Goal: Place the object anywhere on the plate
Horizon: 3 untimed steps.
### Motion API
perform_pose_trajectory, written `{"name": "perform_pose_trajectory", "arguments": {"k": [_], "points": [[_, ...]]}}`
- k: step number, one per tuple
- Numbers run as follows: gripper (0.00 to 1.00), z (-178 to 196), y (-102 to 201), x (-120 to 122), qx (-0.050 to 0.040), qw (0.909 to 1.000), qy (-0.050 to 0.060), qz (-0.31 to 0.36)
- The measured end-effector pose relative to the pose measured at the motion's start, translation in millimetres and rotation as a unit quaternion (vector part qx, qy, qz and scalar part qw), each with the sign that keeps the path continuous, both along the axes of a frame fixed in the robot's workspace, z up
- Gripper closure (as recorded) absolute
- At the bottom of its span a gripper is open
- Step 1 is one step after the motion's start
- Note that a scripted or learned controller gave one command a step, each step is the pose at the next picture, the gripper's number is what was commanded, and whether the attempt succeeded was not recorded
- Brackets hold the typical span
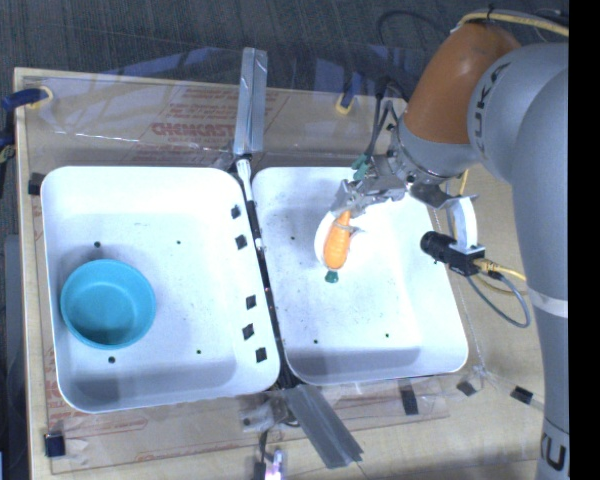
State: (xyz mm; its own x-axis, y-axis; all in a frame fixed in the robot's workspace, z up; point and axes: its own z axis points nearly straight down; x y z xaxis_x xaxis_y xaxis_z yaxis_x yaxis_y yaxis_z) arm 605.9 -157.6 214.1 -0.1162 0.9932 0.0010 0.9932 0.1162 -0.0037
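Carrot (337,244) hangs from pincer (352,206); blue bowl (108,303) sits well apart.

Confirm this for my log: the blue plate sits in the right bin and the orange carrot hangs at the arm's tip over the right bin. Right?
Not quite. The camera view shows the blue plate in the left bin, not the right. The orange carrot does hang at the arm's tip over the right bin.
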Motion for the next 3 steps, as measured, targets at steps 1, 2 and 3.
{"name": "perform_pose_trajectory", "arguments": {"k": [1, 2, 3], "points": [[1.00, 37.8, 94.3, 5.1, -0.0007, 0.9887, -0.001, -0.150], [1.00, 59.4, 151.3, -9.9, -0.0010, 0.9855, -0.001, -0.170], [1.00, 12.6, 229.4, -108.2, -0.0016, 0.9722, 0.001, -0.234]]}}
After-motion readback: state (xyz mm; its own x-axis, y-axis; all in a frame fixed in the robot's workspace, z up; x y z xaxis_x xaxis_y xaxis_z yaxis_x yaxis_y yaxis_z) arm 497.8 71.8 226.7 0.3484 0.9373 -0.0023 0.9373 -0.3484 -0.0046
